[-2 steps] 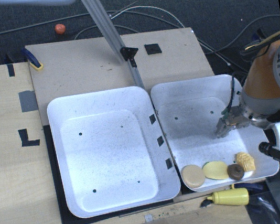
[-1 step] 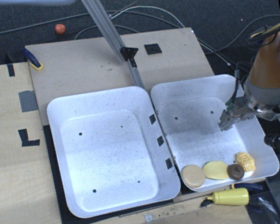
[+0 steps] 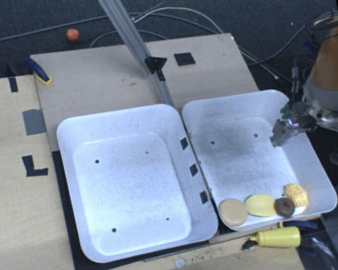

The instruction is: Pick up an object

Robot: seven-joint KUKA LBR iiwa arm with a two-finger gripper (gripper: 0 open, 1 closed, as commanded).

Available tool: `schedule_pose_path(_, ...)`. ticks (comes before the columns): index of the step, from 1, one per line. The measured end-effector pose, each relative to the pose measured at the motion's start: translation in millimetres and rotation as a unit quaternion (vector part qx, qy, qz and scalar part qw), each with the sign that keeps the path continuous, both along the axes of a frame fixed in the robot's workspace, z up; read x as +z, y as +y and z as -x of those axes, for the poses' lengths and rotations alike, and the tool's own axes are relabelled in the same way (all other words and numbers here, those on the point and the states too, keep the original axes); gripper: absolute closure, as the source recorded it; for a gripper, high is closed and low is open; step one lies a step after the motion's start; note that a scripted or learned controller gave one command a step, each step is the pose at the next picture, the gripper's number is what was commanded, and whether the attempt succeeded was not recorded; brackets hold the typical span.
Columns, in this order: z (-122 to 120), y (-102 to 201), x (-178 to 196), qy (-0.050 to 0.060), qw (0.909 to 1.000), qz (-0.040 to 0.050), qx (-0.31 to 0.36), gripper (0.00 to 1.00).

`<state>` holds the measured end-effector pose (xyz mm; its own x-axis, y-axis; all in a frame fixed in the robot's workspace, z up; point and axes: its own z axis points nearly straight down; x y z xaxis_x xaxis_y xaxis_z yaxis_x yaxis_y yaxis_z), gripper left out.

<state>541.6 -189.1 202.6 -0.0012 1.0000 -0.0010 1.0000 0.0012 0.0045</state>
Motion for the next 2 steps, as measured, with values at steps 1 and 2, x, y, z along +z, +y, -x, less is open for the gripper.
schedule_pose_path(1, 0, 0, 28, 0.001, 1.0, -0.0003, 0.0, 1.0)
schedule_pose_path(2, -1, 44, 22, 0.003, 1.0, -0.0009, 0.001, 1.0)
